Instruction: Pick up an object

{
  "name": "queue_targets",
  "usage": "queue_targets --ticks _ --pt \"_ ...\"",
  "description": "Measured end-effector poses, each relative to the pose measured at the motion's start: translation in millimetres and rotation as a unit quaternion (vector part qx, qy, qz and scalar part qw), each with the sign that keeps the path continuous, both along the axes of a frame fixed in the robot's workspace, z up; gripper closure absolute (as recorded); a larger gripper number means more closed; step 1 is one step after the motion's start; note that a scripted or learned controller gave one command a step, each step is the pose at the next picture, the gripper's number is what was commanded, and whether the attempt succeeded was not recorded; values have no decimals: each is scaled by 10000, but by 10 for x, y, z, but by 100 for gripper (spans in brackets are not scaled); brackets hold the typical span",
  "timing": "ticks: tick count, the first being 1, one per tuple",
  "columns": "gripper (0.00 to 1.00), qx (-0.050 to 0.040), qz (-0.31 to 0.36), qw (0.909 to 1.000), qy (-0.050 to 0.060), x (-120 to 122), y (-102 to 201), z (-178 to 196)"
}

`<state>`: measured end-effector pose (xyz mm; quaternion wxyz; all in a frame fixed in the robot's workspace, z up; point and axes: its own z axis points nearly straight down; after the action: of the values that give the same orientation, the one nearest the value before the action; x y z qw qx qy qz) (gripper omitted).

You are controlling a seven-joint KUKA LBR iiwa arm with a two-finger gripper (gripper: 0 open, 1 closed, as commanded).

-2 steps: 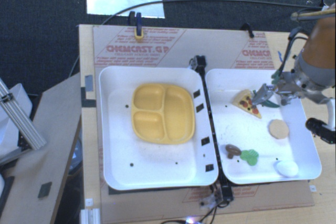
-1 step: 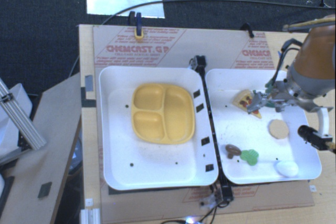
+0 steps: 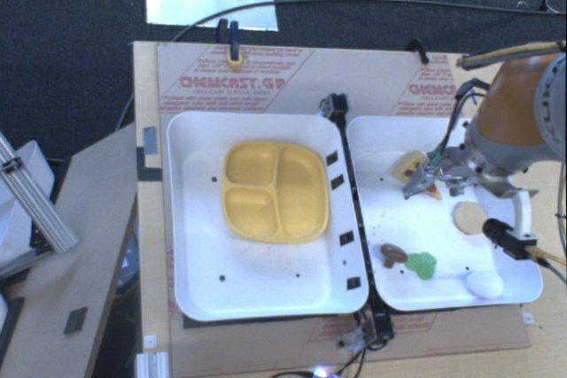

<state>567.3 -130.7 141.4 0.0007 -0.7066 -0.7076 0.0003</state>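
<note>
So the arm (image 3: 523, 106) comes in from the right, grey with that orange band sitting over the right bin (image 3: 532, 283). The gripper (image 3: 425, 184) is down low in the upper-left part of that bin, right by a tan, bread-looking piece (image 3: 409, 164), with something small and red-orange (image 3: 434, 191) poking out just under the fingertips. Honestly I cannot tell whether the jaws are wide or narrow, or whether anything is actually pinched between them, since it's all a blur of metal there.

Other stuff in the right bin: a flat tan cookie-like disc (image 3: 467, 218) near the right side, partly behind the gripper body; a small brown lump (image 3: 392, 255) touching or just beside a green leafy-looking toy (image 3: 422, 264) along the lower edge; and a white egg-shaped thing (image 3: 485, 283) in the lower right corner, well apart from the gripper.

The left bin (image 3: 199, 279) holds a yellow divided plate (image 3: 275, 191) with three compartments, lying flat roughly in the middle. Black clips run down the seam between the two bins. Both bins sit on a clear sheet printed with red CHEMCAST lettering (image 3: 232, 84), with a blue-and-yellow clamp (image 3: 234, 44) at its top edge.
</note>
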Motion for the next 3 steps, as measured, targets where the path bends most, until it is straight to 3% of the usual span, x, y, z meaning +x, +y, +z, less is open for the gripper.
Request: queue_targets --ticks 1,2,3 --pt "0 1 -3 10000 3 -1 6 -522" --pt "100 -5 -5 10000 -23 14 2 -386" --pt "100 -9 10 10000 -37 58 -5 51"
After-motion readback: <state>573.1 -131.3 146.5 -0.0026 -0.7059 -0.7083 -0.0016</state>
